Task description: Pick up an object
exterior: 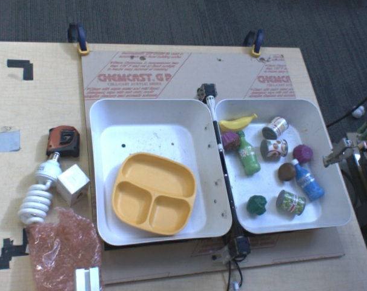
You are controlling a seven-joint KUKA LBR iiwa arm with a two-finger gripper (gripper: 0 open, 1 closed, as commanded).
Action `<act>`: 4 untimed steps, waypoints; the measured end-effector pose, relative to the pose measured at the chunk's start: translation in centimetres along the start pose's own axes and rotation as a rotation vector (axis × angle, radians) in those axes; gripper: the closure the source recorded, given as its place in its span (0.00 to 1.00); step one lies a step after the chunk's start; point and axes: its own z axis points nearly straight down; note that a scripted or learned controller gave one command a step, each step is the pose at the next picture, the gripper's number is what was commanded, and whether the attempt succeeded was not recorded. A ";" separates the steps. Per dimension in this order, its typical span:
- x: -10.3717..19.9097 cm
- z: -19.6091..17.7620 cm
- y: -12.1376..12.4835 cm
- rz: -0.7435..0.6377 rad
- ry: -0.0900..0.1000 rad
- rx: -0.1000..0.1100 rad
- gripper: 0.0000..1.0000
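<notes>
The right bin (pixel 329 214) holds several small objects: a yellow banana (pixel 237 122), a purple fruit (pixel 230 140), a green bottle (pixel 248 157), two silver cans (pixel 275 127) (pixel 273 148), a purple ball (pixel 302 153), a brown ball (pixel 286 172), a blue bottle (pixel 308 183), a green can (pixel 290 202) and a green broccoli piece (pixel 257 205). The gripper (pixel 347 152) shows as grey metal parts at the right edge, just outside the right bin's right wall. It hangs level with the purple ball and touches no object.
The left bin (pixel 105 126) holds a yellow divided plate (pixel 153 193). On the bench to the left lie a tape measure (pixel 63 141), a spiral light bulb (pixel 39 193), a white cube (pixel 73 180) and a pink crumpled bag (pixel 62 250). Cables (pixel 359 180) hang at the right edge.
</notes>
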 end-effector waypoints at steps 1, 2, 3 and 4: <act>-1.0 8.7 1.8 0.001 0.001 0.000 0.00; -0.5 19.2 3.9 -0.002 0.011 0.005 0.00; -0.9 18.1 4.0 0.001 0.002 -0.001 1.00; 6.1 7.9 4.0 0.000 0.000 -0.001 1.00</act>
